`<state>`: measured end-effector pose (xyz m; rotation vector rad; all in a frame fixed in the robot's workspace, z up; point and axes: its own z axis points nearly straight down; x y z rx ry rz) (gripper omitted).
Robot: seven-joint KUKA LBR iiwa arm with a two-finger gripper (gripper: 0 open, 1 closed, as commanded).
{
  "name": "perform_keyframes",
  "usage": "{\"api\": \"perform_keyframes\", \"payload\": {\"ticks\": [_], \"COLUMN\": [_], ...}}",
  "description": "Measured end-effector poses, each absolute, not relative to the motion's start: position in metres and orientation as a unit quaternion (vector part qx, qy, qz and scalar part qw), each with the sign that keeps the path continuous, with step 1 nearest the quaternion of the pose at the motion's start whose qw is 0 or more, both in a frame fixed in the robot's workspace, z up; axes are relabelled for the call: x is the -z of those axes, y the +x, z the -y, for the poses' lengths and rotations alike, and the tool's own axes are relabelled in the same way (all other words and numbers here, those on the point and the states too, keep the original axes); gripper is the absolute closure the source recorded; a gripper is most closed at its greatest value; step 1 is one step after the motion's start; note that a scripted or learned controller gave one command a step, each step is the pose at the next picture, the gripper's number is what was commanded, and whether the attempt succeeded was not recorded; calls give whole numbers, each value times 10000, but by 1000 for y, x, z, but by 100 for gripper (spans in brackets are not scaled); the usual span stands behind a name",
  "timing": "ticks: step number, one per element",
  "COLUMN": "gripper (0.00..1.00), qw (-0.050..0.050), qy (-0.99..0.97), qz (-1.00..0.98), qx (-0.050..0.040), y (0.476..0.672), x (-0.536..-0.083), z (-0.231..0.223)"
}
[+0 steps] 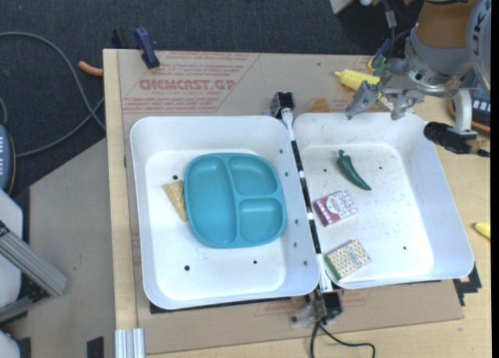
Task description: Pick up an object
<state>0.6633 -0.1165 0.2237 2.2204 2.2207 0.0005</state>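
While the fingers (380, 102) hang spread and empty, the green pepper (353, 170) lies well below them.

The gripper (380, 104) is seen above the far rim of the right bin (437, 216), its fingers spread with nothing between them. In that bin a green pepper (352, 170), a maroon packet (335, 207) and a patterned packet (348, 257) are laid apart. A teal divided plate (234, 198) is set in the left bin (156, 193), partly over a cracker (176, 196).

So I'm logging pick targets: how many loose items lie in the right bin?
3: a green pepper near the back, a maroon packet mid-left, a patterned packet front-left.
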Motion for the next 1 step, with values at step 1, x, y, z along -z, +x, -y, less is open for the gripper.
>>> {"api": "perform_keyframes", "payload": {"ticks": [1], "gripper": [0], "qw": [0], "qy": [7071], "qz": [-7071], "qx": [-1], "y": [649], "x": [-85], "z": [104]}}
